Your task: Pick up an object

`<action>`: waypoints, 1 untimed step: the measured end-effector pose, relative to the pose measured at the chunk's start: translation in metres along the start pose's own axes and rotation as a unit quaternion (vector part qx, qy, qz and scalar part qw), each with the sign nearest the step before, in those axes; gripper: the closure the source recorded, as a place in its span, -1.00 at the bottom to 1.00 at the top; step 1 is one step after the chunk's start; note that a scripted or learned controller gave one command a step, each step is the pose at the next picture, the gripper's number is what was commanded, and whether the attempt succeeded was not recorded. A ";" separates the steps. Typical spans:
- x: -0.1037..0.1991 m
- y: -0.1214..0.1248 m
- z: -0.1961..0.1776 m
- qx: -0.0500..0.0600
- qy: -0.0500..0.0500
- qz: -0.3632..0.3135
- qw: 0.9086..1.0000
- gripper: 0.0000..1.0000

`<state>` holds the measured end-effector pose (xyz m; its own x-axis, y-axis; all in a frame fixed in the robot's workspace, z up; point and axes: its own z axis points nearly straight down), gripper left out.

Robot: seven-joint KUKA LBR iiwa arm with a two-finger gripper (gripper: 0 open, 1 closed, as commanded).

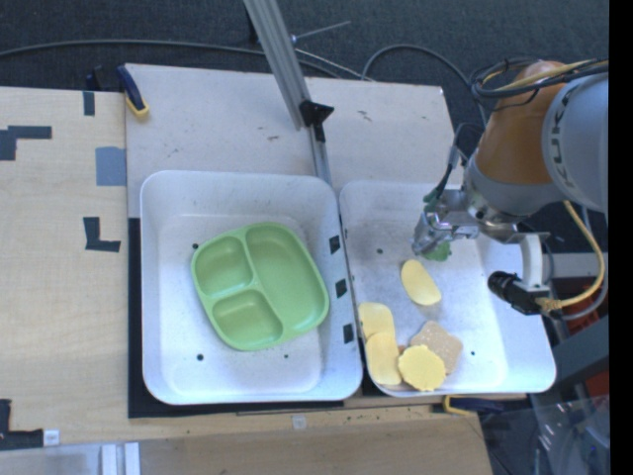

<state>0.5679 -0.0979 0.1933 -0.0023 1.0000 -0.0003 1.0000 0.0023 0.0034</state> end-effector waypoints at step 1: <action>0.000 0.001 -0.053 -0.001 0.000 0.000 1.000 1.00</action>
<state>0.5692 -0.0976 0.2462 -0.0019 1.0000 -0.0010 1.0000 0.0019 0.0048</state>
